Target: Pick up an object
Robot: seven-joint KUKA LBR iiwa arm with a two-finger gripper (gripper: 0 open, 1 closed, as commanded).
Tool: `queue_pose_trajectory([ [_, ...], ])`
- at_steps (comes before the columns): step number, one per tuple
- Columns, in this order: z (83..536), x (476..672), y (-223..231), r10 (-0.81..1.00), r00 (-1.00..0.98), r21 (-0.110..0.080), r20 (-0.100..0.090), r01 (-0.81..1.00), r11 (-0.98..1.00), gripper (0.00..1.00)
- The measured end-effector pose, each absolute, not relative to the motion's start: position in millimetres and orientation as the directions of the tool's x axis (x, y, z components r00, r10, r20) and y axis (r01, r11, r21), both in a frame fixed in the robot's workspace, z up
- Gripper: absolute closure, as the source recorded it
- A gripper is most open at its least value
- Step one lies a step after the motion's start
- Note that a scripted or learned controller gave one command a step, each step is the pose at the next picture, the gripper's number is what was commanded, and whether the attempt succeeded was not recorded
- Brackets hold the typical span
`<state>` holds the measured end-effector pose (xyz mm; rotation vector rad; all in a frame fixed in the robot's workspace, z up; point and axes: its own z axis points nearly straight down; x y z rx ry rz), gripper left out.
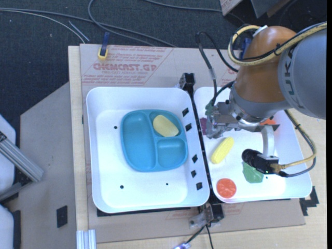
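Toy corn cob (222, 149) lies in the right bin (290, 191), just below the pincer (213, 127), so we're at the approach step. Can't tell the pincer's state. Next: drop straight onto the cob, avoiding the red tomato (226, 188).

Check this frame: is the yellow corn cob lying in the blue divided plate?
No, the corn cob lies in the right bin, while the blue plate sits in the left bin.

Bright, even overhead light; mild blur.
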<state>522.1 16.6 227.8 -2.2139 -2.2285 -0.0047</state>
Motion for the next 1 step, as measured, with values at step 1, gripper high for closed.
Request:
queue_pose_trajectory([
  [1,232.7,519.6,62.1,1.000,-0.005,0.001,0.002,1.000,0.005,1.00],
])
